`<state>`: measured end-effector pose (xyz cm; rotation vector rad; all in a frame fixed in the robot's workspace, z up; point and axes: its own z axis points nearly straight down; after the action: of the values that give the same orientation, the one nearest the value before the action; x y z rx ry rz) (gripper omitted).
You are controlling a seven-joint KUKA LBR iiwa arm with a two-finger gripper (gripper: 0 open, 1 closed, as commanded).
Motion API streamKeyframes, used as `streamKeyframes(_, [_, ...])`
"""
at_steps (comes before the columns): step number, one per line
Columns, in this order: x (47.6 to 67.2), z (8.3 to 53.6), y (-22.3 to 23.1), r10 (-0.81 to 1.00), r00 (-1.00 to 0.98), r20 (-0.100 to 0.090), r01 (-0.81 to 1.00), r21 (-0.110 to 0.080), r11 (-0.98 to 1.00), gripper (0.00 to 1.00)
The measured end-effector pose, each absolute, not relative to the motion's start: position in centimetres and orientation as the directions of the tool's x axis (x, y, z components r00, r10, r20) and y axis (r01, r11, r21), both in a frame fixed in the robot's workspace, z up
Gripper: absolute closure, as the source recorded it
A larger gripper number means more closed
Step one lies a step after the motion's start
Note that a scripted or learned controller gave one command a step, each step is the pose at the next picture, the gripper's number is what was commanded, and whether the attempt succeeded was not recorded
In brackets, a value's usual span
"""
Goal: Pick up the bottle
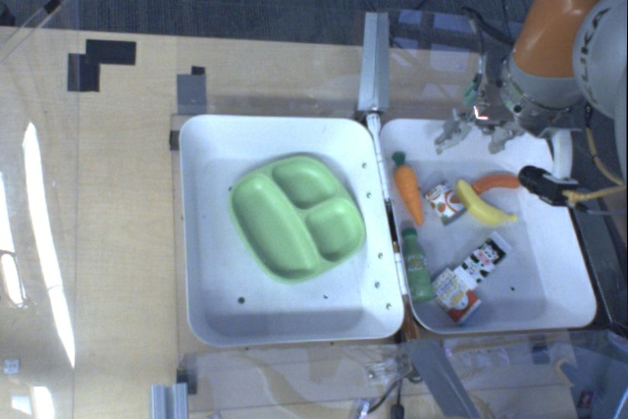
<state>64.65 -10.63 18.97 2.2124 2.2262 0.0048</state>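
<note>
We're at the approach step: gripper (475, 134) hangs over the back edge of the right bin (579, 304), fingers spread apart with nothing between them. The bottle (416, 262), green with a green cap, lies on its side along that bin's left wall, well apart from the gripper, just below the carrot (408, 193). Next move, as we judge it: travel forward-left, line the fingers across the bottle's narrow body, then descend. The wall sits close, so finger clearance looks tight. The bottle looks like smooth, round plastic and may roll. Nearby: banana (483, 204), small cartons (457, 293). The left bin (201, 309) holds a glossy green sectioned plate (297, 217).
</note>
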Motion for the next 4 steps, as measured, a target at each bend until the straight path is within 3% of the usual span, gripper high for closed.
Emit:
streamKeyframes(1, [58.4, 9.4, -8.9, 0.999, 0.053, 0.000, 0.999, 0.006, -0.053, 0.00])
streamKeyframes(2, [58.4, 9.4, -8.8, 0.999, 0.053, 0.001, 0.999, 0.005, -0.053, 0.00])
streamKeyframes(3, [51.0, 9.0, -9.8, 0.989, 0.149, 0.002, 0.989, 0.013, -0.149, 0.00])
streamKeyframes(4, [54.6, 8.9, -8.2, 0.936, 0.353, 0.003, 0.936, 0.010, -0.353, 0.00])
